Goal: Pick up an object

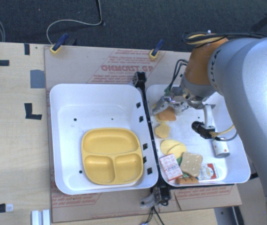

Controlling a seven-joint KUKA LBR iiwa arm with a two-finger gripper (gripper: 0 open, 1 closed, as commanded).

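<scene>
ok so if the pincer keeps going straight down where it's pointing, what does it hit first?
Most likely the tan bread-like piece at the top of the right bin: the pincer hangs right above it, pointing down and left. Depth is unclear from this slanted view, so it could instead land on the bin floor beside it.

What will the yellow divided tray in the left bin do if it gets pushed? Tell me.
The yellow divided tray looks like moulded plastic, so probably stiff and light. It lies flat on the left bin's floor, so it should slide rather than tip or roll. Its smooth, shallow rim may be slippery for the gripper.
</scene>
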